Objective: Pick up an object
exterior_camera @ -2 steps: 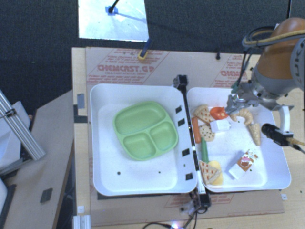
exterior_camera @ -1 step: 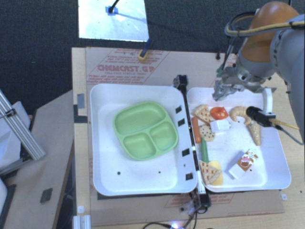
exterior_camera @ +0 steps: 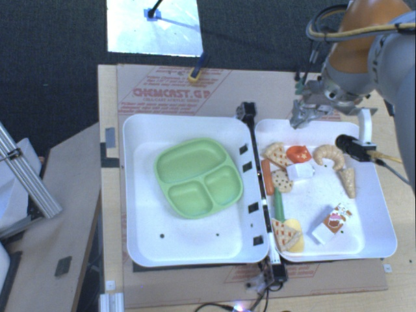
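- I see my gripper (exterior_camera: pixel 304 117) above the far rim of the right bin (exterior_camera: pixel 380 239); its fingers are small, dark and blurred together, so I cannot tell how wide the jaws stand, and I see nothing between them.
- Just below it lie a tomato (exterior_camera: pixel 298 153), a croissant (exterior_camera: pixel 329 155) and a waffle piece (exterior_camera: pixel 275 153).
- Part of the arm (exterior_camera: pixel 364 31) runs off the right edge.
- The left bin (exterior_camera: pixel 140 239) holds a green divided plate (exterior_camera: pixel 197 176).

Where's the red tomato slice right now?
The round red tomato slice lies in the right white bin near its back edge, between the waffle-patterned cracker and the tan croissant, just behind a small white block.
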`<state>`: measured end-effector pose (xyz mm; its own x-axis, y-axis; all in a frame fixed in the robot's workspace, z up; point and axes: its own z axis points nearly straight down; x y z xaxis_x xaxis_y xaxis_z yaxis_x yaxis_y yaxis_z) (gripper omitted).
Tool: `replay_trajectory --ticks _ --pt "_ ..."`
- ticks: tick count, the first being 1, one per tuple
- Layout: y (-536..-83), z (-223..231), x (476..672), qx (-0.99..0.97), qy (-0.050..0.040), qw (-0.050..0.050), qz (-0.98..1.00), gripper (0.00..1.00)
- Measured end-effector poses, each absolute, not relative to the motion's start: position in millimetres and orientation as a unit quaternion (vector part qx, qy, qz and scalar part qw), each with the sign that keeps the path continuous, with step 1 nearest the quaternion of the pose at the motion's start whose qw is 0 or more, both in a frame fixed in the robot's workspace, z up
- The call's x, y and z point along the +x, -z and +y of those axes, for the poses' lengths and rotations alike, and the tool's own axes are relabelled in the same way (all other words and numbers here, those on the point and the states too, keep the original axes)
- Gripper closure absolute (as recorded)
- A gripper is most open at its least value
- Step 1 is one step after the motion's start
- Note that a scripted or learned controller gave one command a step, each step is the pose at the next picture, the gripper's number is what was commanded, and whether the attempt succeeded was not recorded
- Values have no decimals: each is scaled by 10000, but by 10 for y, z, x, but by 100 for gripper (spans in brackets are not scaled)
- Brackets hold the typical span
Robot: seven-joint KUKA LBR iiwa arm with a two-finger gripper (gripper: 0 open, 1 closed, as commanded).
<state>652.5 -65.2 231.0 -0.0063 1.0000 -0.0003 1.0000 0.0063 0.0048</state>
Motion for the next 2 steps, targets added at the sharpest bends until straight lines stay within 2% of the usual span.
replay_trajectory --ticks 1,2 --pt "-2267 -762 6538 7068 -7 17 7074 100" --pt "-2147 -694 6450 7058 -3 8 7084 100"
